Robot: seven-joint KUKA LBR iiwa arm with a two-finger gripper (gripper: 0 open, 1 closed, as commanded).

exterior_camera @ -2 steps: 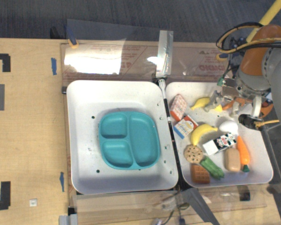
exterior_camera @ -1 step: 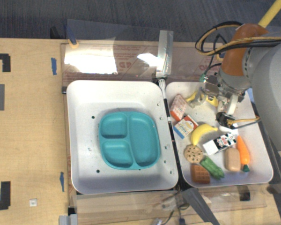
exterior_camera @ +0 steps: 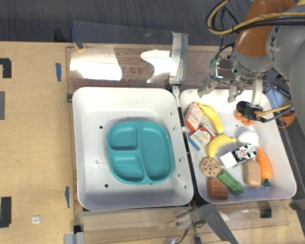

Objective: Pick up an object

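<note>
My gripper (exterior_camera: 217, 95) hangs open over the far end of the right bin (exterior_camera: 287, 179), its two fingers spread with nothing between them. Just below and left of it lie a banana (exterior_camera: 211, 117) and a red and white packet (exterior_camera: 193, 115). Nearer the front are a second yellow fruit (exterior_camera: 219, 144), a small carton (exterior_camera: 201, 136), a cookie (exterior_camera: 210, 166), a green vegetable (exterior_camera: 230, 182), a brown waffle (exterior_camera: 217, 189), a carrot (exterior_camera: 265, 166), a tan block (exterior_camera: 252, 175), a white egg (exterior_camera: 247, 136) and a black and white toy (exterior_camera: 241, 155).
The left bin (exterior_camera: 86, 111) holds a teal divided plate (exterior_camera: 141, 151). An orange item (exterior_camera: 242, 117) sits at the right bin's far right, partly under a black cable clip. The arm and its cables cover the upper right corner. A metal divider stands behind the bins.
</note>
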